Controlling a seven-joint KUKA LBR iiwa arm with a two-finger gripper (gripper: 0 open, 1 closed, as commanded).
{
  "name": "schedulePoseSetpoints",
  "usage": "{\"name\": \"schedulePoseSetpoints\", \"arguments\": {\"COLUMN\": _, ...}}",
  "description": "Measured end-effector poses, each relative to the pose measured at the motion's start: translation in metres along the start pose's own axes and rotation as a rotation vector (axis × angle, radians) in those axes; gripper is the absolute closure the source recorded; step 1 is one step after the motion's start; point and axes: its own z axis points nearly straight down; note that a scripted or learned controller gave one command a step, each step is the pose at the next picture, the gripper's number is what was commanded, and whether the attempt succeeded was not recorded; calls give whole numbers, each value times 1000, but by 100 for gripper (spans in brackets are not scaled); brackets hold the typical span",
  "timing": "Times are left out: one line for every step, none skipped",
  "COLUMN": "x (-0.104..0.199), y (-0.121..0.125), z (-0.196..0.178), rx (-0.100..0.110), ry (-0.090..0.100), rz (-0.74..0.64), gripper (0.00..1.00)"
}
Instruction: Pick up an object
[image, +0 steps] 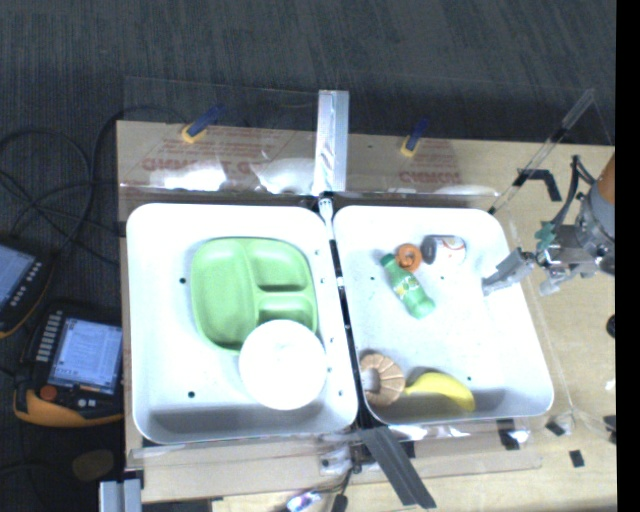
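Note:
In the right bin lie a green bottle with an orange cap, a small white and grey object, a brown ring-shaped piece and a yellow banana. My gripper hangs over the bin's right rim, well to the right of the bottle. Its fingers are spread open with nothing between them. The arm's wrist sits at the frame's right edge.
The left bin holds a green divided tray and a white round plate overlapping its near corner. A metal post stands behind the bins' shared wall. Tablets and cables lie off the bench at left.

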Motion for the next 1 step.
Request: {"name": "schedulePoseSetpoints", "arguments": {"x": 57, "y": 31, "z": 52, "rx": -1, "ry": 1, "rz": -244, "gripper": 0}}
